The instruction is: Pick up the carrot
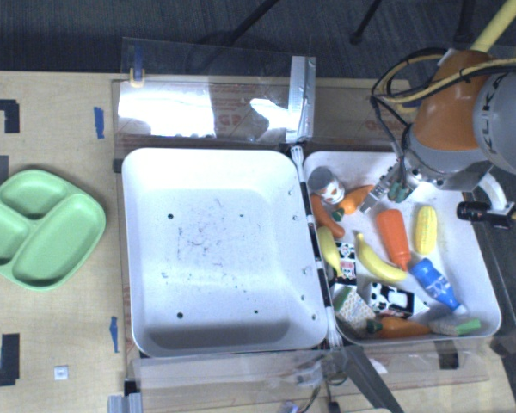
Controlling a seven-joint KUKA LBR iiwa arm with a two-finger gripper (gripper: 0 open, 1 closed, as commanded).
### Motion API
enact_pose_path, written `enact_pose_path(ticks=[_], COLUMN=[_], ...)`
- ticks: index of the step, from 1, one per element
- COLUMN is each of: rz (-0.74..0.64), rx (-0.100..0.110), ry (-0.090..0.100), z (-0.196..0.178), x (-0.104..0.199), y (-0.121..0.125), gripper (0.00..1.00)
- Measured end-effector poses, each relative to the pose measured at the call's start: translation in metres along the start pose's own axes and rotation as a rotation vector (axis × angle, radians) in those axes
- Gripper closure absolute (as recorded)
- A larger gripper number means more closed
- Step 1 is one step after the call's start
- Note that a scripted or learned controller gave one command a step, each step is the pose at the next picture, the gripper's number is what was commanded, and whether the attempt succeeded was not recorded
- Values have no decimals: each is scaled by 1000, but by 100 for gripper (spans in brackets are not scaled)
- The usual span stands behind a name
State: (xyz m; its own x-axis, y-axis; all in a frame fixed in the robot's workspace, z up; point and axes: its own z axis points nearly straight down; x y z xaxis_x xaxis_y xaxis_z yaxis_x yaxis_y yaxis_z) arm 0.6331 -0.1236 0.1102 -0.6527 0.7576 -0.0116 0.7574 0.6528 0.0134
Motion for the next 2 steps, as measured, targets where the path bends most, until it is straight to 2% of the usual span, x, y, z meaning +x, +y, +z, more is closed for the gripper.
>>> enact_pose_path(ticks=[1, 2], rz=[0, -181], rx=[0, 12], ry=[0, 12], z=[0, 19], x=[0, -28], y=[0, 3], gripper=[0, 0])
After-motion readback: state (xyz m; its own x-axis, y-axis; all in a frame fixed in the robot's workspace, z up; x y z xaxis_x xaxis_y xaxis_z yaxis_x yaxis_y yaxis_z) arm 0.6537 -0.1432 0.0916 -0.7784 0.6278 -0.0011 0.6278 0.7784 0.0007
